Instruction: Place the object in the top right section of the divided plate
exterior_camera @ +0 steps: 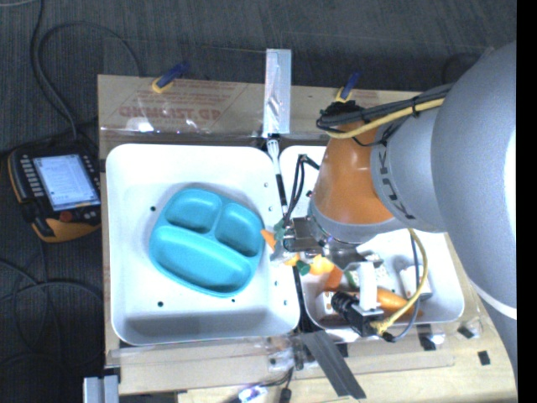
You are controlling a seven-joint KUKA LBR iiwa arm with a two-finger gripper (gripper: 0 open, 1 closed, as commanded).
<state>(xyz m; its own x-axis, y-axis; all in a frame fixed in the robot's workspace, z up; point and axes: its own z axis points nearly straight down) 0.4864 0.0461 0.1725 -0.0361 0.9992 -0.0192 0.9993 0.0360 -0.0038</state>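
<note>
Left bin holds the blue plate, lying at a slant with its two small sections toward 1 o'clock. Its top right section is the one nearest the wall between the bins.

The arm comes in from 3 o'clock and covers most of the right bin; you only see that bin's 5 o'clock corner and a strip at 12.

The gripper is tucked under the orange band, right over the wall between the bins. You can't tell whether it's open, closed or gripping anything, since the wrist hides it.

A small orange piece pokes out at the gripper's 9 o'clock, just beside the plate's 3 o'clock rim and outside the plate. You can't tell whether it's held or just lying on the bin edge.

A yellow-orange lump sits at the gripper's 5 o'clock, half hidden. An orange carrot-like thing lies further toward 4 o'clock in the right bin, partly behind cables. Which of these is the object is unclear.

A pendant lies off the bench at 9 o'clock.
</note>
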